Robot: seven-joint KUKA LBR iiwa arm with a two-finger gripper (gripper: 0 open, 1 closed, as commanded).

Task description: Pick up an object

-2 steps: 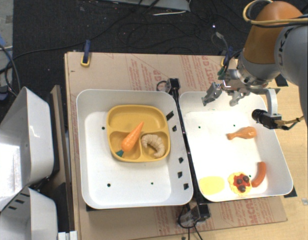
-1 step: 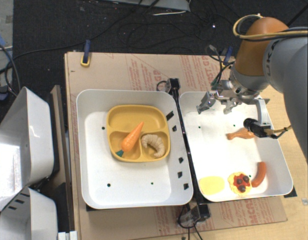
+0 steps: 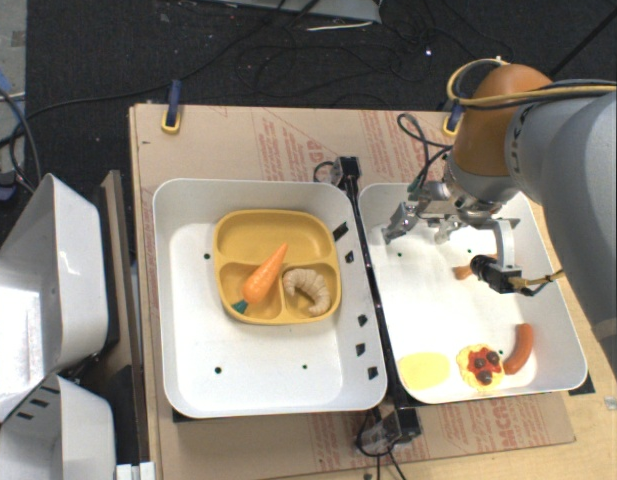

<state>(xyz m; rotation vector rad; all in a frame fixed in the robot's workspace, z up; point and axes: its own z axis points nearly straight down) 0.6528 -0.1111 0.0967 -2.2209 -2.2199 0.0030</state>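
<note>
My gripper (image 3: 420,230) hangs over the far left part of the right bin (image 3: 428,313), open, with nothing between its fingers. In that bin's near part lie a flat yellow disc (image 3: 424,370), a small round toy with red and dark toppings (image 3: 480,364) and an orange-red sausage (image 3: 519,348). A tiny orange piece (image 3: 461,272) lies mid-bin, to the right of and nearer than the gripper. The left bin (image 3: 188,368) holds a yellow divided plate (image 3: 228,240) with an orange carrot (image 3: 265,273) and a pale curled shrimp-like piece (image 3: 309,288) on it.
A raised divider (image 3: 366,278) with black clips separates the bins. The grey arm with its orange band (image 3: 493,118) comes in from the upper right over the right bin's far corner. White containers (image 3: 43,288) stand off the bench at the left.
</note>
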